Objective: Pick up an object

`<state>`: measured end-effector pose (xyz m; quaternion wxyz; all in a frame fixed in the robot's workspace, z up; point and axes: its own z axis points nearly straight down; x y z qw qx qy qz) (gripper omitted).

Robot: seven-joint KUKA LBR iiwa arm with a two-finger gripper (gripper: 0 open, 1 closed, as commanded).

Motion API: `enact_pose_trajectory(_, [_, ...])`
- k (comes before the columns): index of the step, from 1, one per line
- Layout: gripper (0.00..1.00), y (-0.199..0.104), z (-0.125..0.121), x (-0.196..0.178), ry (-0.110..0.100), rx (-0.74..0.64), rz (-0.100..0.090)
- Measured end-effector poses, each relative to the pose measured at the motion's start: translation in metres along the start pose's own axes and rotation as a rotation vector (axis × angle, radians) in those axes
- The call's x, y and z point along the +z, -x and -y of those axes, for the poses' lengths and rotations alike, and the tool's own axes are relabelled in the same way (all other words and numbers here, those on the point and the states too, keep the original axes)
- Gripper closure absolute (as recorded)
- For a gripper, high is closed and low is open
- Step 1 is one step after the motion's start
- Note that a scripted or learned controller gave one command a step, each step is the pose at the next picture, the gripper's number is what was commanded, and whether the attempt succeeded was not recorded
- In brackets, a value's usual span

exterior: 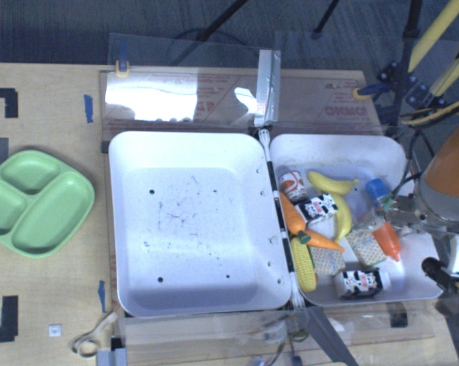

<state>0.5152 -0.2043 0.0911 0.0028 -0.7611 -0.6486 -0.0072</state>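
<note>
Camera view: my arm [449, 175] is cut off at the right edge, and my gripper [398, 213] is blurred into clutter over the right bin [382, 149]; whether it's open, shut or gripping anything, I cannot tell. Below it lie a smooth curved yellow banana [338, 193], a tapered orange carrot [300, 223], a bumpy corn cob [303, 264], a blue piece [376, 187] and a black-and-white cow-print carton [360, 281]. Left bin [130, 158] is scuffed white plastic.

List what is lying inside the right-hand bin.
The right-hand bin holds two bananas, carrots, a corn cob, two black-and-white cow-patterned items, a red-and-white can, a blue item and woven squares. Anything beneath this pile is covered.
</note>
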Motion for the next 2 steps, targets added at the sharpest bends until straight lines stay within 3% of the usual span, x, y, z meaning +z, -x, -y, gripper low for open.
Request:
enact_pose_trajectory(1, [1.0,0.002,-0.003,-0.012,0.012,0.001,0.008])
enact_pose_trajectory(2, [1.0,-0.084,-0.057,-0.132,-0.004,-0.055,0.014])
